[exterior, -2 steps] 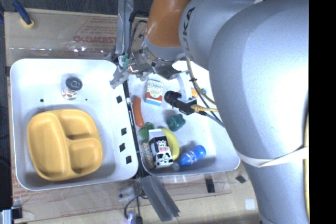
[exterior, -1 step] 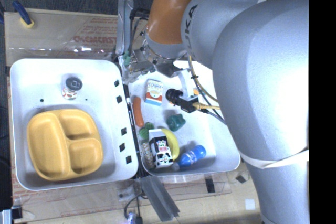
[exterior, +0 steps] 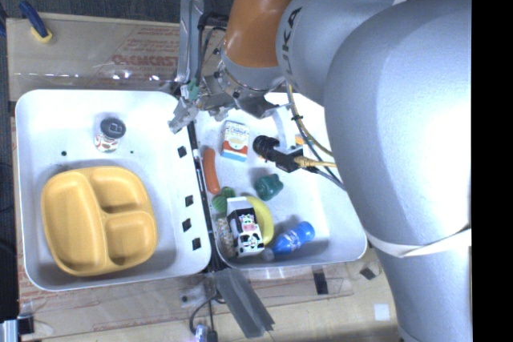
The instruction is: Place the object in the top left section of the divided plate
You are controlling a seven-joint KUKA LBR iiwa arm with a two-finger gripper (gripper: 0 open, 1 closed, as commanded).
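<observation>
A yellow divided plate (exterior: pixel 96 216) lies in the left bin (exterior: pixel 36 112), toward its front. A small round can (exterior: pixel 110 132) stands behind the plate in the same bin. My gripper (exterior: pixel 184 110) hangs over the divider between the two bins, near their back edge, to the right of the can and well behind the plate. The arm's orange band and grey body cover the back and right of the right bin (exterior: pixel 345 240). I see nothing held at the gripper.
The right bin holds a small carton (exterior: pixel 235 138), an orange sausage (exterior: pixel 211 170), a teal piece (exterior: pixel 269 187), a cow-patterned carton (exterior: pixel 246 228) on a yellow item, and a blue bottle (exterior: pixel 292 238). A black fitting (exterior: pixel 268 148) with cables hangs off the wrist.
</observation>
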